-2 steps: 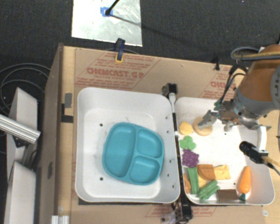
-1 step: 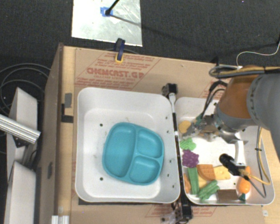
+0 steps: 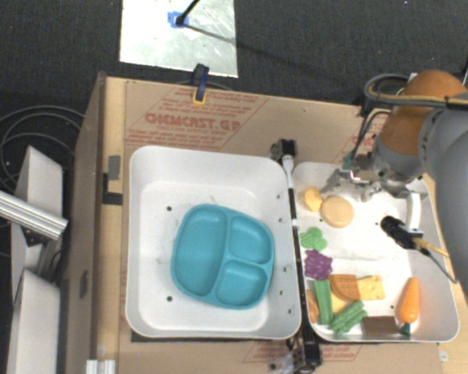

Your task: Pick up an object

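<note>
Brown cardboard bench (image 3: 183,122) carries two white bins; I see the grey arm's gripper (image 3: 362,182) over the right bin (image 3: 441,319), frame's upper right. Whether it grips anything I cannot tell. A round tan toy bun (image 3: 338,212) lies just below it.

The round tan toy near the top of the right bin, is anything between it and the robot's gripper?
Nothing visible is. The gripper hangs just above the round tan toy, and the small yellow piece lies beside it, not in between.

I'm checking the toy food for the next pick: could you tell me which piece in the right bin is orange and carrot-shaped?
The carrot, lying alone near the right bin's right wall; the other pieces are green, purple, yellow or tan.
</note>
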Robot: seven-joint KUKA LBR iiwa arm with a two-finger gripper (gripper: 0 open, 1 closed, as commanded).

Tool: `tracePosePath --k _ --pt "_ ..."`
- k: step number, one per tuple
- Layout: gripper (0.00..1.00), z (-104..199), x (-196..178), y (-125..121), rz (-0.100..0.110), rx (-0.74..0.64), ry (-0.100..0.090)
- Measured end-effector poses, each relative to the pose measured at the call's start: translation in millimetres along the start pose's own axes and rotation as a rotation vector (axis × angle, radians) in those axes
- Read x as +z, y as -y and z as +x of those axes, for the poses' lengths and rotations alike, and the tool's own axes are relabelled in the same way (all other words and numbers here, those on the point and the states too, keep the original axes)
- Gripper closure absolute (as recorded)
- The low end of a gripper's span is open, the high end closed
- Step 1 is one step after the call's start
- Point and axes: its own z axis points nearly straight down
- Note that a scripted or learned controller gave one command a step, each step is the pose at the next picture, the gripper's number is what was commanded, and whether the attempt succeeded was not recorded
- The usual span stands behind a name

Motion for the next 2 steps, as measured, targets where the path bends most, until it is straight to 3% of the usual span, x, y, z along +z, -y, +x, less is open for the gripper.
tracePosePath --k 1,2 --pt "0.0 40.2 1.6 33.5 0.011 -0.002 -0.004" --pt "1.0 38.4 -10.1 31.0 0.006 -0.002 -0.004"
